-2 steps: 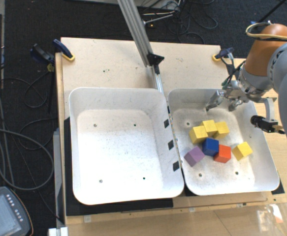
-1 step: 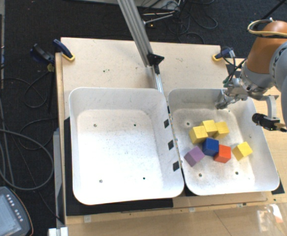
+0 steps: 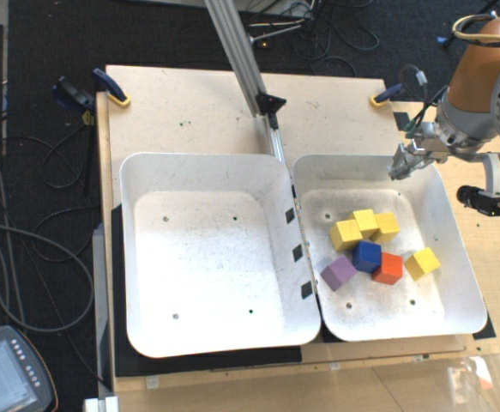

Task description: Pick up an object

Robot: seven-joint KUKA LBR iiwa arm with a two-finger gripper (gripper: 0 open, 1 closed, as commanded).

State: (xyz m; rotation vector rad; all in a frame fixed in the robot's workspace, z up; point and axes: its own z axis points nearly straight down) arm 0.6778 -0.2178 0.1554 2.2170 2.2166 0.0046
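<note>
Your gripper (image 3: 401, 169) hangs over the right white plastic bin's (image 3: 460, 294) far rim, its grip state unreadable. The small coloured blocks (image 3: 371, 247) lie clustered mid-bin, nearer you, untouched.

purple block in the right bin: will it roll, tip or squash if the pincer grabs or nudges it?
The purple block looks like a small solid cube with flat faces, so it probably slides rather than rolls. It looks rigid, so squashing seems unlikely. It lies close to the blue block, near the right bin's inner wall, so a nudge may push it into either. The pincer hangs over the far rim.
</note>
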